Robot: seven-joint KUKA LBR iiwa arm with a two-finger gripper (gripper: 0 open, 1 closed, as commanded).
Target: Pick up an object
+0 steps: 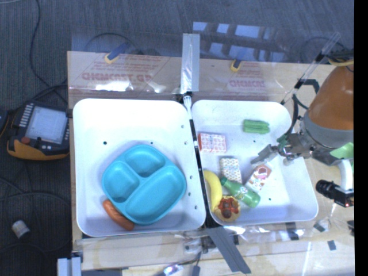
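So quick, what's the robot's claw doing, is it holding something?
Gripper: open, holding nothing, hovering in the right bin just above the small red-and-white packet.

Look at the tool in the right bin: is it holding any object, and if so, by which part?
Nothing is held. The tool hangs with its fingers apart above the small red-and-white packet, and no object sits between them.
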